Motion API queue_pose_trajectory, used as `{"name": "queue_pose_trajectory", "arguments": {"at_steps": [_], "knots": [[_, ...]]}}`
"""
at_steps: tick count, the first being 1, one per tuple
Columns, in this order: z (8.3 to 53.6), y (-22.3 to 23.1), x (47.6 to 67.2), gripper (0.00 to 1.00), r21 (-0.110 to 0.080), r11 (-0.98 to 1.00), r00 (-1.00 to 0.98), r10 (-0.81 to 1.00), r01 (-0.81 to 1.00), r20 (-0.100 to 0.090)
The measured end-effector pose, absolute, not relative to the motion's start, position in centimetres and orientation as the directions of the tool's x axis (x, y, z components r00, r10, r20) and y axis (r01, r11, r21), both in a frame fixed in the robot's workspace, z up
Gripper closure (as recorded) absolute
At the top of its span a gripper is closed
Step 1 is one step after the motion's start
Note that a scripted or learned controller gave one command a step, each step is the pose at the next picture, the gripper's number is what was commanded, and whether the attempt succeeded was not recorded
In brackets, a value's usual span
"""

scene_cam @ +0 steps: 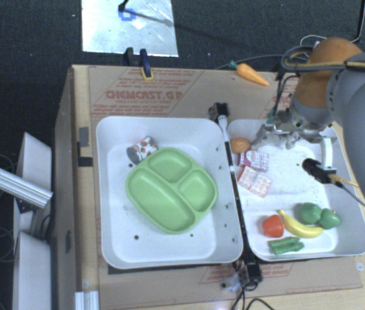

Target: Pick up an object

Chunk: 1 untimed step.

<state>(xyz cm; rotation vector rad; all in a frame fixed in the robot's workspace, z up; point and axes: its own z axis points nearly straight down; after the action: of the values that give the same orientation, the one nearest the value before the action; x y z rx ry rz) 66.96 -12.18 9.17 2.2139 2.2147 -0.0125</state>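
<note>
The arm (356, 102) reaches in from the right, and the gripper (289, 133) hangs over the far edge of the right bin (356, 241), toward its far left corner. Whether the claw is spread or pressed together cannot be told from this slant. Nearest to it, in the far left corner of that bin, lies an orange ball (239, 144). Just beside the ball, along the left edge, are two pink packets, one (258, 160) touching the other (254, 181). Along the near edge sit a tomato (272, 225), a banana (300, 227) just beside it, two green peppers (309, 212) touching the banana's far side, and a green pod (285, 245) nearest the rim. In the left bin (104, 192) a green plate (169, 189) with three compartments fills the middle, tilted toward the near right corner. A small can (142, 150) lies on its side at the plate's far left edge. On the bench (150, 95), beyond the right bin, lies a carrot (252, 74), and a blue clamp (145, 62) grips the bench's far edge.
</note>
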Motion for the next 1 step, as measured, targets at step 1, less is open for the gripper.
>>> {"name": "queue_pose_trajectory", "arguments": {"at_steps": [1], "knots": [[9.06, -12.56, 66.98, 0.00, 0.000, 0.002, -0.002, 1.000, 1.000, -0.004]]}}
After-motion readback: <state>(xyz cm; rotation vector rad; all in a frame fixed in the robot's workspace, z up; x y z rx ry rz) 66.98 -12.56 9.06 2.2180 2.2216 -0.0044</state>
